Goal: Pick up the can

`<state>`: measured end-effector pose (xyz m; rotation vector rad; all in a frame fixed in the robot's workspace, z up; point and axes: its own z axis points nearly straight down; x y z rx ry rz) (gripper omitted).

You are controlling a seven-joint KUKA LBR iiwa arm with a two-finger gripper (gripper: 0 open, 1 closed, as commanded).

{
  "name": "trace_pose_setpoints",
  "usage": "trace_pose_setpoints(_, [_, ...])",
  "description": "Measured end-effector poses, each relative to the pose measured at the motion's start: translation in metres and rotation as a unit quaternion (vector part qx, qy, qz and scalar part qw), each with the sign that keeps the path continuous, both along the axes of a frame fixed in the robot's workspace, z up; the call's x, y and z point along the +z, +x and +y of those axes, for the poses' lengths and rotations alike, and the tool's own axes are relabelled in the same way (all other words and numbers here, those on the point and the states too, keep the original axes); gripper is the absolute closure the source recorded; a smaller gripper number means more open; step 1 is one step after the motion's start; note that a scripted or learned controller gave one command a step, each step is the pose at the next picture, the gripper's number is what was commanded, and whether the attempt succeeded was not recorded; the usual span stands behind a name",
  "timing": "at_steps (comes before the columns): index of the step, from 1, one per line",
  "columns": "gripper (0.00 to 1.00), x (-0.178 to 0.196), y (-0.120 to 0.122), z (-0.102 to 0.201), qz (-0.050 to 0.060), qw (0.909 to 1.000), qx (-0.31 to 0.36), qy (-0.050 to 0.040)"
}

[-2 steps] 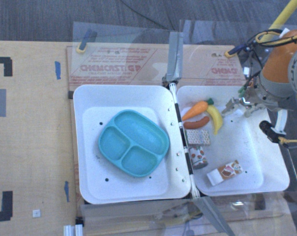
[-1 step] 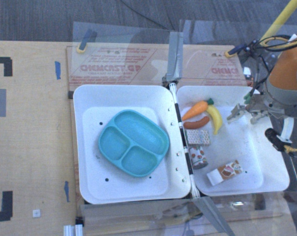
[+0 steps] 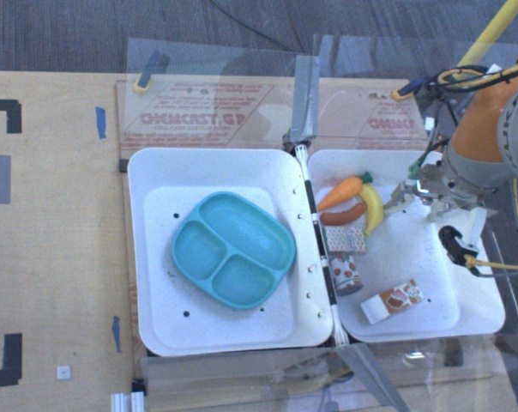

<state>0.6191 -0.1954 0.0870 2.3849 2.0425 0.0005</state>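
The can (image 3: 346, 275) is small, with a white and red label. It lies in the right bin (image 3: 473, 316) against the left wall, just below a checkered box (image 3: 346, 240). My gripper (image 3: 429, 197) hangs over the upper right part of that bin, under the orange-banded wrist (image 3: 490, 131). It is well to the right of the can and farther back, apart from it. Nothing shows held in it.
A carrot (image 3: 341, 190), a banana (image 3: 373, 208) and a brown sausage (image 3: 340, 215) lie at the right bin's upper left. A small white and brown carton (image 3: 392, 301) lies near its front. The left bin (image 3: 147, 230) holds a blue divided plate (image 3: 233, 249). Cables (image 3: 461, 251) trail by the wrist.
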Motion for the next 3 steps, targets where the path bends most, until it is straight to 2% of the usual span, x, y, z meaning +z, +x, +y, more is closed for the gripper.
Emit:
trace_pose_setpoints(1, [1.00, 0.012, 0.002, -0.001, -0.003, 1.0000, 0.000, -0.0011])
trace_pose_setpoints(2, [0.00, 0.012, 0.002, -0.001, -0.003, 1.0000, 0.000, -0.0011])
trace_pose_setpoints(3, [0.00, 0.002, -0.057, -0.013, -0.002, 0.9998, -0.020, 0.0043])
